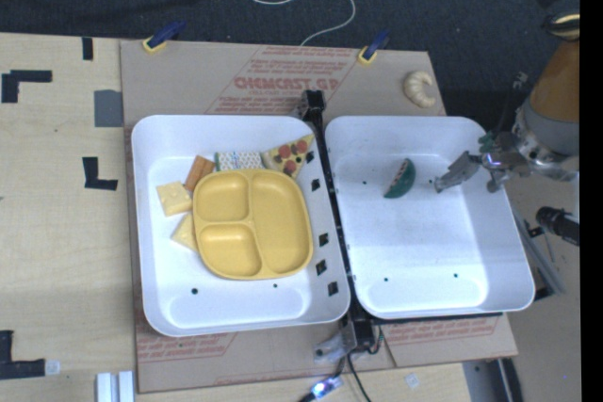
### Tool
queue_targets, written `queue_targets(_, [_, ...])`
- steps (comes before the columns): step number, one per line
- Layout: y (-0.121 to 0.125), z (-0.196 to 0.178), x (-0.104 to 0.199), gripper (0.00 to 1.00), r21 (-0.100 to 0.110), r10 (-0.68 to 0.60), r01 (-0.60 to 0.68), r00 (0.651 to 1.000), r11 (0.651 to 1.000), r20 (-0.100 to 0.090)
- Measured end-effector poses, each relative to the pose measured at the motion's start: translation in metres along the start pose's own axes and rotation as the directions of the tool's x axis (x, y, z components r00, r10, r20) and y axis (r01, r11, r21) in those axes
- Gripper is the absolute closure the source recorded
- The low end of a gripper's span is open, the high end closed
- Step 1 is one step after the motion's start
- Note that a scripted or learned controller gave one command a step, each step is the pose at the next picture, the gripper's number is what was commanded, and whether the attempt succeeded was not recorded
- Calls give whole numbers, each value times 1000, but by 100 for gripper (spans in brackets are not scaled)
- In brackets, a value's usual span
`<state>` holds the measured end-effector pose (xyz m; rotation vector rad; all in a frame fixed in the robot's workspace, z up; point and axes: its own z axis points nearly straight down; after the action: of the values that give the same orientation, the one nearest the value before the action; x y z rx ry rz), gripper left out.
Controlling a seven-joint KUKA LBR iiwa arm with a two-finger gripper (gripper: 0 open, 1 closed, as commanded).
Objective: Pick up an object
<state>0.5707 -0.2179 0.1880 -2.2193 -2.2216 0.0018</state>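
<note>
the green slice lies in the right bin, up toward twelve o'clock, apart from the tool at its three o'clock. i cannot tell how the tool is set. the left bin holds a yellow tray over flat food pieces. red print on the cardboard is too blurred to read surely.

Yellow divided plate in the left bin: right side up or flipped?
Right side up. The yellow divided plate shows its three hollow compartments facing the camera, with raised ridges between them, and it lies flat in the left bin.
</note>
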Motion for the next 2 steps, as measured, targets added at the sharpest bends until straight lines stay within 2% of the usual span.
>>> queue_targets(2, [-7,100,-1,0,3,-1,1,1000,1000,0])
